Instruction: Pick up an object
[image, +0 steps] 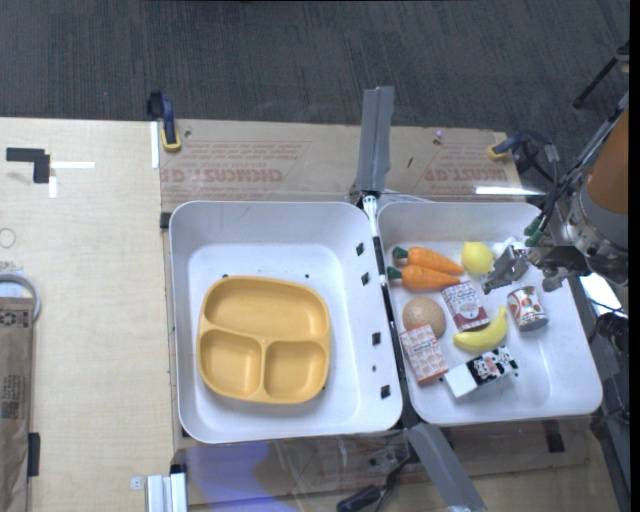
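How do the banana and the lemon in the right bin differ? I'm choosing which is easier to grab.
The banana is long and curved; the lemon is short and rounded. The banana lies mid-bin between a small red-and-white packet and a black-and-white box; the lemon sits nearer the far wall, beside the carrots and close to the gripper. Both are yellow.

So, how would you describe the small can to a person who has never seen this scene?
Look at the right white bin, the one holding the toy food. Near its right wall, just right of the banana and below the gripper, lies a small can. It is the only cylinder there, with a red label and a silvery end, while its neighbours are fruit, carrots and flat packets.
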